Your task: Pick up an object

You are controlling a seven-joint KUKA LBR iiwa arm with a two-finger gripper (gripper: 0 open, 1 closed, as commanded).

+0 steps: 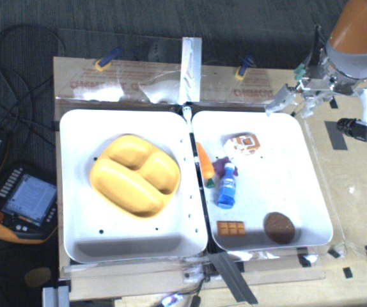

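Jaws [290, 102] — spread open, empty — above right bin's [311, 171] far corner, blue bottle [227, 188] well apart.

No legible text, label, brand, number or sign. Red print on the clear sheet [107, 82] behind the bins is too blurred to read.
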